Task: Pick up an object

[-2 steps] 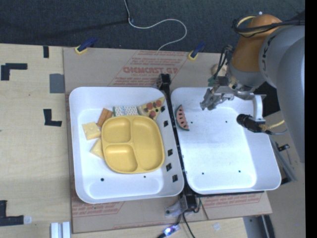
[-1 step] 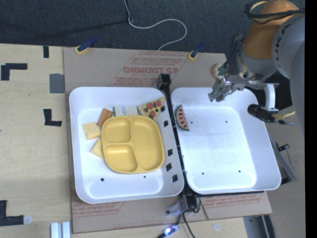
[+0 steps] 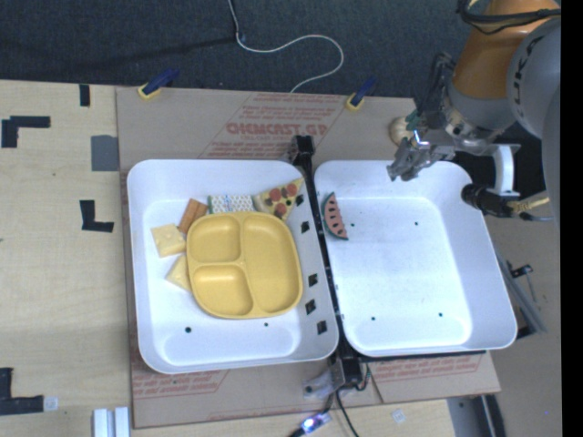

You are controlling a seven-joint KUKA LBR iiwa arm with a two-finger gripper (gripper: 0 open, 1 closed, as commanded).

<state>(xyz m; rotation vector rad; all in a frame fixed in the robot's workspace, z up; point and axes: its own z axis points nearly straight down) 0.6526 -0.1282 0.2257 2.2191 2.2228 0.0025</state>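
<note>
A yellow divided plate (image 3: 244, 264) lies in the left bin (image 3: 155, 326). Around its upper edge sit small toy food pieces: a pale cheese-like square (image 3: 168, 239), an orange-brown stick (image 3: 191, 215), a patterned piece (image 3: 230, 204) and a pizza slice (image 3: 281, 197). A watermelon slice (image 3: 336, 217) rests at the upper left of the right bin (image 3: 455, 326). My gripper (image 3: 405, 167) hangs over the right bin's upper rim, well to the right of the watermelon slice. I see nothing between its fingers.
The arm with its orange band (image 3: 496, 35) reaches in from the upper right. A black clip (image 3: 301, 147) sits at the top of the seam between the bins. A white cable (image 3: 291, 48) trails across the dark floor behind the bench.
</note>
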